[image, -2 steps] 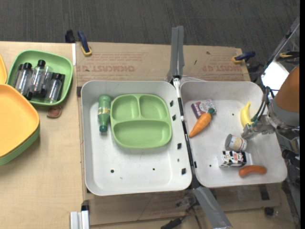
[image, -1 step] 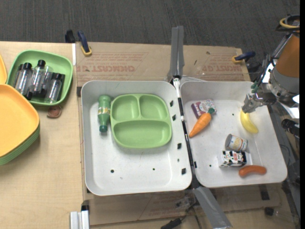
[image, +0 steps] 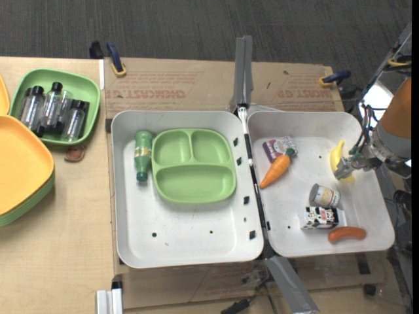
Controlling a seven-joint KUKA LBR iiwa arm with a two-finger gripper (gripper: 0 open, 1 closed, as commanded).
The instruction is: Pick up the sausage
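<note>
- You'll find the sausage (image: 347,234) in the right bin (image: 288,237), down by its near right corner, lying roughly crosswise on the white floor.
- The gripper (image: 345,167) hangs over the right side of that same bin, right at the yellow banana (image: 338,158); whether it is touching the banana you can't tell from this angle.
- From the gripper, the sausage lies at about 6 o'clock, well apart from it, with other items in between.
- Those in-between items are a small tipped cup (image: 325,195) and a black-and-white carton (image: 321,218); the carton sits just beside the sausage, at about its 10 o'clock.
- Whether the gripper is spread or pinched you cannot tell (its tip is small and blurs into the banana), and nothing is visibly held in it.
- Further left in the right bin you have an orange carrot (image: 275,169) lying on a slant, its top end by a small purple packet (image: 277,147).
- In the left bin (image: 190,241) sits a green divided plate (image: 194,165), with a green bottle (image: 143,154) lying just beside it at its 9 o'clock.
- Outside the bins, at the bench's far left, you see a green tray (image: 88,99) of dark-capped bottles (image: 52,112) and a stack of orange plates (image: 23,175).
</note>
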